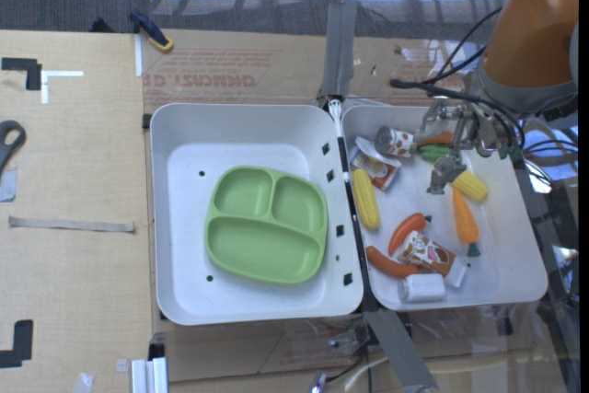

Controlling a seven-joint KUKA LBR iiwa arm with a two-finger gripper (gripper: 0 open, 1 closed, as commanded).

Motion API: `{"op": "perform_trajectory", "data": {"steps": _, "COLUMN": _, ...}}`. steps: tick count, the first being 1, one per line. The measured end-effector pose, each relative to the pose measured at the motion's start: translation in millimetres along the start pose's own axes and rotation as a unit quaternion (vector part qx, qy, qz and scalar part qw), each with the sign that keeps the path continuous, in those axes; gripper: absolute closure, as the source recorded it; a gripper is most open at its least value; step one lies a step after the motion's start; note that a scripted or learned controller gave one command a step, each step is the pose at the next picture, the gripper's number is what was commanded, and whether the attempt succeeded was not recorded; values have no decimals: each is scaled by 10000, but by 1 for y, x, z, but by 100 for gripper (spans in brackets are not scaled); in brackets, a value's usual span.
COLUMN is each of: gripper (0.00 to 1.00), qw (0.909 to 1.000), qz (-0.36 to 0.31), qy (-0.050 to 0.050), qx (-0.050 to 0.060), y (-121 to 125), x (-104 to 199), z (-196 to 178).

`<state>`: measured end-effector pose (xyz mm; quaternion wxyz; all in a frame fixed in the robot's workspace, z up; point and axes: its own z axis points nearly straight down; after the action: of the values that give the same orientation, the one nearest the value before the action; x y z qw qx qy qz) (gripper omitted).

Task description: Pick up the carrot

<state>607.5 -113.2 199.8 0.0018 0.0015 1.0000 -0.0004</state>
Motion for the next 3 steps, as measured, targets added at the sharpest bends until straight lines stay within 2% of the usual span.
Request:
{"op": "perform_trajectory", "data": {"steps": 1, "gripper": 0, "qw": 9983, "qz": -582, "qy": -22, "qx": 3, "y": -25, "x": 40, "z": 96}}
{"op": "perform_trajectory", "data": {"steps": 2, "gripper": 0, "qw": 9996, "qz": 294, "qy": -4, "qx": -1, "y": -66, "x": 81, "z": 107}}
{"op": "perform_trajectory", "data": {"steps": 3, "gripper": 100, "qw": 9996, "qz": 274, "qy": -35, "qx": 7, "y": -65, "x": 78, "z": 96}}
